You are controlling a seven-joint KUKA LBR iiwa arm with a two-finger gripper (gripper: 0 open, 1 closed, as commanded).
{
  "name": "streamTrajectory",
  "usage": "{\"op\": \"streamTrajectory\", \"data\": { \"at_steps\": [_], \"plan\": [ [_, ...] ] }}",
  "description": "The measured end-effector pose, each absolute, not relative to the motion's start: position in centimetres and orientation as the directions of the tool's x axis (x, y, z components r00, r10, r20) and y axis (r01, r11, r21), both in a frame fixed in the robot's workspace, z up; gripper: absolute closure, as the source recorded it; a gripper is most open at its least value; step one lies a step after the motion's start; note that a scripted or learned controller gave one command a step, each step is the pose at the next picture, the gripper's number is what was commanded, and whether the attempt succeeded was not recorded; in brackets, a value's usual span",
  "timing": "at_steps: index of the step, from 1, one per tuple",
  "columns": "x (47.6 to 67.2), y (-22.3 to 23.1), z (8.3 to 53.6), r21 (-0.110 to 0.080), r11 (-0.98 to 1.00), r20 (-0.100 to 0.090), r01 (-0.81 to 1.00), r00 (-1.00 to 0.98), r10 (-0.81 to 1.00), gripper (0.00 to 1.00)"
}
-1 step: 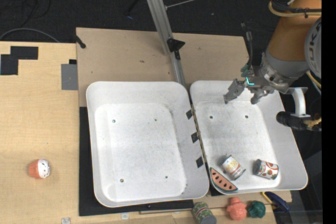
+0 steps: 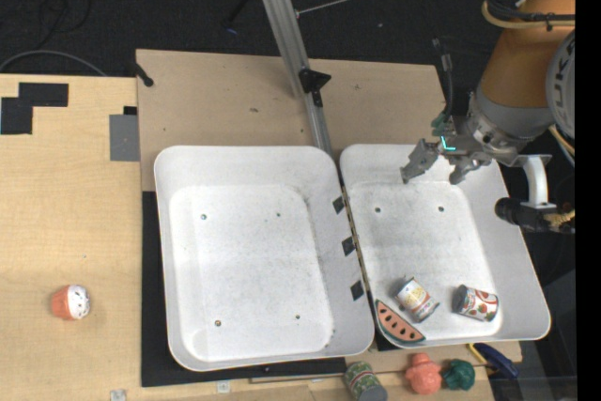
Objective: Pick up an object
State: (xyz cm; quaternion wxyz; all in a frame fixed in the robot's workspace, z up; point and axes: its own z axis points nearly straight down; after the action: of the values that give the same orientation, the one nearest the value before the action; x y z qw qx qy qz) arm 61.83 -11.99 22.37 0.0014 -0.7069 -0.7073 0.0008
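My gripper (image 2: 441, 168) hangs over the far edge of the right bin (image 2: 441, 230), its two grey fingers spread open with nothing between them. Well below it, near the bin's front edge, lie a small tin can (image 2: 414, 298), a second can with a red-and-white label (image 2: 476, 303), and a watermelon slice toy (image 2: 400, 322) at the front left corner. The gripper is well apart from all three.
The left bin (image 2: 244, 258) sits beside the right one. A slanted metal rail (image 2: 286, 28) rises behind the bins. A red-and-white ball (image 2: 70, 302) lies on the wooden table at left. A can (image 2: 360, 379), a red toy (image 2: 423, 373) and a green toy (image 2: 458, 375) sit in front of the bins.
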Motion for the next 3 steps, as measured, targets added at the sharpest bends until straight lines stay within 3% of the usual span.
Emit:
{"op": "streamTrajectory", "data": {
  "at_steps": [2, 3],
  "plan": [
    [61.7, -12.0, 13.5, -0.008, 0.0, 0.001, 1.0, 0.0, 1.0, 0.0],
    [61.7, -11.9, 9.1, -0.001, -0.001, -0.001, 1.0, 0.001, 1.0, 0.0]
  ]
}}
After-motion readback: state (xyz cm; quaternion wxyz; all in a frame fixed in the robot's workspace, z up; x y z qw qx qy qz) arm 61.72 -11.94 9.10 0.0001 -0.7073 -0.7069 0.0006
